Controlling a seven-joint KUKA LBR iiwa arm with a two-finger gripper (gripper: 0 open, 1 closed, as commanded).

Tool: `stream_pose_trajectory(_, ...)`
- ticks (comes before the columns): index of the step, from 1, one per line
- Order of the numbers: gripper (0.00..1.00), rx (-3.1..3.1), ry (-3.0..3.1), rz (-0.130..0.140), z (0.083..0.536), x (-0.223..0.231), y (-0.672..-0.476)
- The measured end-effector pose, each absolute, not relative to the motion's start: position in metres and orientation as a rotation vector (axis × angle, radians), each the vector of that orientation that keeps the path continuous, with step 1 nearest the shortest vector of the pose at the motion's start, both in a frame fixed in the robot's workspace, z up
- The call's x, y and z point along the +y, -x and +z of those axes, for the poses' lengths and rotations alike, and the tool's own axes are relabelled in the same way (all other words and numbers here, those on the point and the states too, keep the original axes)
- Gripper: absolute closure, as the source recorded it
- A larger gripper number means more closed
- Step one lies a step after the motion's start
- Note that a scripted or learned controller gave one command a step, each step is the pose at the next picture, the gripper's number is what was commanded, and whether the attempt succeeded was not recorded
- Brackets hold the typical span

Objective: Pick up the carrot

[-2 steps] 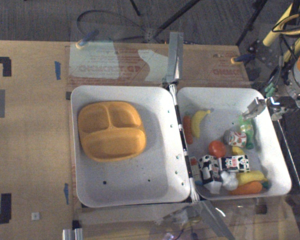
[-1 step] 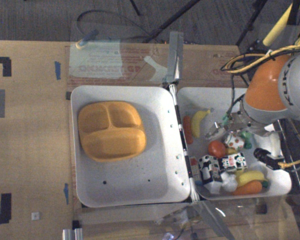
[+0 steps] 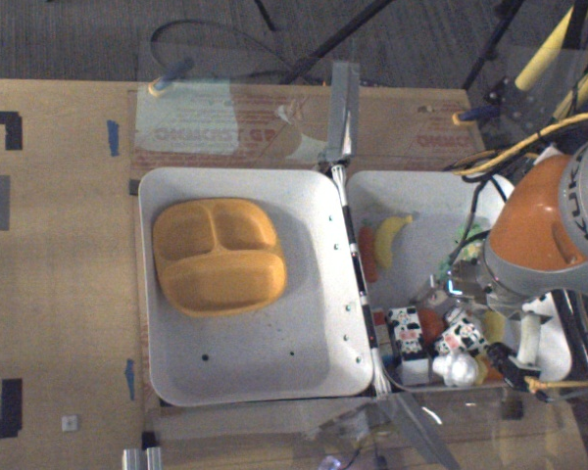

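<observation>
step: reach | target: slim orange carrot (image 3: 367, 250) beside yellow banana (image 3: 392, 235), right bin's left wall | gripper (image 3: 449, 306): jaw state cannot tell | advice: approach along carrot's length, avoid banana

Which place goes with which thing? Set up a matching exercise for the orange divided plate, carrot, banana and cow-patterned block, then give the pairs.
Things:
1. orange divided plate
2. carrot
3. banana
4. cow-patterned block

Places:
A. right bin, against the divider wall
B. near the right bin's front edge
C. left bin
D. right bin, just right of the carrot

Pairs: 1-C, 2-A, 3-D, 4-B
</observation>
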State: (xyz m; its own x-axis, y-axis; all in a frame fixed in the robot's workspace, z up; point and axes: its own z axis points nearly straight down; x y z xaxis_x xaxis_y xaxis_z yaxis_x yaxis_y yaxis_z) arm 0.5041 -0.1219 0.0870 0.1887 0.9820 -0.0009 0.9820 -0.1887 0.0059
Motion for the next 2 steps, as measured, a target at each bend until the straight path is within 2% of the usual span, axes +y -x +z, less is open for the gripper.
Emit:
stream_pose_trajectory(1,1.0,1.992,-2.419,0.009,0.098,-0.122,-0.505)
stream_pose_trajectory(2,1.0,2.101,-2.33,0.004,0.088,-0.119,-0.54)
